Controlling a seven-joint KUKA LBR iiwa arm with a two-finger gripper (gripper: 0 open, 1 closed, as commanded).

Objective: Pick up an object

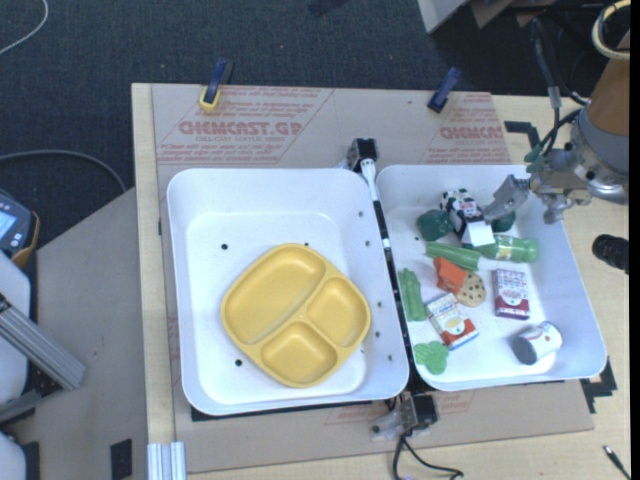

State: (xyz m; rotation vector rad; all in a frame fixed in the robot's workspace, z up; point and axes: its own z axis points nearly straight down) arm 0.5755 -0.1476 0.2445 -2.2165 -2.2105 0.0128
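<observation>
- A yellow plastic three-compartment tray (296, 313) lies flat in the left white bin (200, 218).
- The right white bin (580, 298) holds small toy items: a red carton (511, 293), a green bottle (513, 249), a grey-white cylinder (537, 342).
- The two-finger gripper (500, 206) is over the right bin's far edge, beside a black-and-white cow figure (462, 208); finger state cannot be determined.

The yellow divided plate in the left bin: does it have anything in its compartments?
Empty. All three compartments of the yellow divided plate show bare yellow surface; it lies flat in the left bin.
</observation>
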